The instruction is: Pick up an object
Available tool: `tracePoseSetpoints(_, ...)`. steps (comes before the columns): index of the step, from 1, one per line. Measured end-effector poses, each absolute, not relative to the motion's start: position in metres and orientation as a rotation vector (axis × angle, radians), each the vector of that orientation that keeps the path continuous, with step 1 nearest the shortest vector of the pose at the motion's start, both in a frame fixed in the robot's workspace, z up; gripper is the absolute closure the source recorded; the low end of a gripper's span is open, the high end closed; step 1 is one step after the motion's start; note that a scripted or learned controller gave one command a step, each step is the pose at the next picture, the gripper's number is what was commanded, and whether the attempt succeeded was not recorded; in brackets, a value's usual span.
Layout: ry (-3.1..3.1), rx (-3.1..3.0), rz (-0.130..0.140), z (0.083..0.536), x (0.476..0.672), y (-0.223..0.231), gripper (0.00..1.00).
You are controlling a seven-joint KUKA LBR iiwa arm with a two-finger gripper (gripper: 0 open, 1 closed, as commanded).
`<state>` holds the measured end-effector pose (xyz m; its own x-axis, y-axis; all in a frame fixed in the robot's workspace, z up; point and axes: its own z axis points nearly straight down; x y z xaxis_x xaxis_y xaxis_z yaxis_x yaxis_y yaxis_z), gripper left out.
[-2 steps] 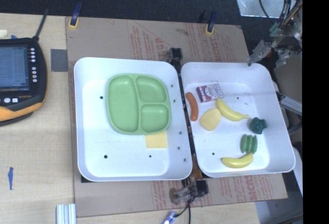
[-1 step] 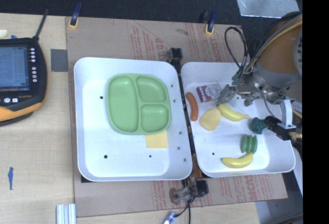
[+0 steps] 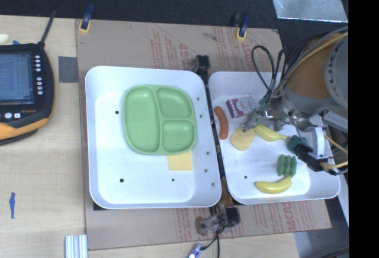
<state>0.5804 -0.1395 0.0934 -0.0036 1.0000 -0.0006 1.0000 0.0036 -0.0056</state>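
My gripper (image 3: 256,120) hangs low over the middle of the right bin (image 3: 308,194), under the grey and orange arm (image 3: 317,76). It sits just above a yellow banana (image 3: 270,132) and a pale yellow chunk (image 3: 241,139), and I cannot see contact with either. A brown sausage (image 3: 222,122) lies along the bin's left wall. A purple and white packet (image 3: 239,106) lies behind the gripper. Toward the front lie a ribbed green piece (image 3: 287,165) and a second banana (image 3: 273,186).
The left bin (image 3: 98,150) holds a green divided plate (image 3: 159,119) and a yellow cheese slice (image 3: 180,161). A teach pendant (image 3: 21,91) rests on the bench at far left. Black cables (image 3: 266,64) loop off the arm over the right bin's back edge.
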Motion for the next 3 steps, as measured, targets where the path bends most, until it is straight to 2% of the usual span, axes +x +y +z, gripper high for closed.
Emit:
tracePoseSetpoints(1, -2.224, -2.212, 0.007, 0.091, 0.569, -0.121, 0.0)
tracePoseSetpoints(2, -2.226, -2.209, 0.011, 0.102, 0.568, -0.122, 1.0)
tracePoseSetpoints(3, -2.225, -2.214, 0.002, 0.192, 0.572, -0.055, 1.0)
